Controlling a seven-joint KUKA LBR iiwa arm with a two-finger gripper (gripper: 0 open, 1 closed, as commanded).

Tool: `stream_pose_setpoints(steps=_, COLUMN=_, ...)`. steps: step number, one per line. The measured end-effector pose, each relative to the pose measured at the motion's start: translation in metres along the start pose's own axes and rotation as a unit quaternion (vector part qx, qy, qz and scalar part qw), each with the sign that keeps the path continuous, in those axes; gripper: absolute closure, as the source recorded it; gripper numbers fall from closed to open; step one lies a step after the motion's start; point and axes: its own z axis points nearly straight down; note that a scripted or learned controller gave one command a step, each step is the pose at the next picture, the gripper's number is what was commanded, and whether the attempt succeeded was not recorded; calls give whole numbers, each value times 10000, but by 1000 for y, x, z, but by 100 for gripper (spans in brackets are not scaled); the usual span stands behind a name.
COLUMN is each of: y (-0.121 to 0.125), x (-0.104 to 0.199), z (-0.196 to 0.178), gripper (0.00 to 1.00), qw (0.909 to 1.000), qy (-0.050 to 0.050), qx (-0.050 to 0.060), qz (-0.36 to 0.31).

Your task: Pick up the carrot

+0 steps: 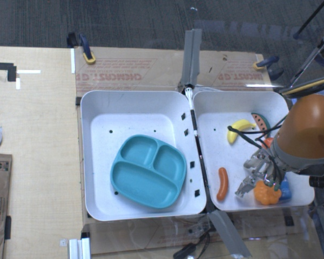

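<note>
Evidently the carrot lay loose on the floor of the right bin, near the wall shared with the left bin, narrow end toward the front rim, touching nothing. Just beside it to the right, the hand hung low with fingers apart and nothing between them, close to an orange toy, so I judged the grasp not yet made. Farther out, a banana lay toward the back, and a teal divided plate sat in the left bin.
</note>
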Motion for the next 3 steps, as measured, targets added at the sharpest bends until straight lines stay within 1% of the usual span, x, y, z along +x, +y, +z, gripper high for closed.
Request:
stream_pose_setpoints(steps=1, y=-3, x=-2, z=-1, gripper=0, qw=9628, qy=-14, qx=-4, qz=-2701)
stream_pose_setpoints(steps=2, y=-2, x=-4, z=-10, gripper=100, qw=9635, qy=-30, qx=-16, qz=-2678)
stream_pose_setpoints(steps=3, y=-2, x=-4, z=-10, gripper=0, qw=9634, qy=-30, qx=-16, qz=-2681)
